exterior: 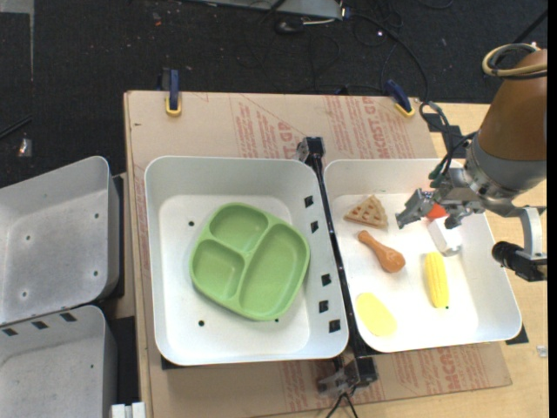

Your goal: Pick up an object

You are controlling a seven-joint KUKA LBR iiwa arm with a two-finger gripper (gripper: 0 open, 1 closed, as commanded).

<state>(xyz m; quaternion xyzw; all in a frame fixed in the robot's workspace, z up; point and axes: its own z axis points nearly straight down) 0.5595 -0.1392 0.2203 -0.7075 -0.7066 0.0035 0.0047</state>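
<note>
Left bin (165, 259) has a green divided plate (251, 259) lying flat near its middle. Right bin (496, 316) holds four toy foods spread apart: waffle wedge (366, 211) at the back, brown drumstick (383, 252) just in front of it, flat yellow piece (375, 314) near the front, corn cob (437, 279) to the right. Gripper (432, 219) hangs over the right bin's back area above the corn cob, fingers spread, nothing between them.

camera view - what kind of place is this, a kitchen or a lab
Most likely a robot lab test bench: two white bins clamped to a board, toy food such as a corn cob, and loose cables on dark carpet.
</note>
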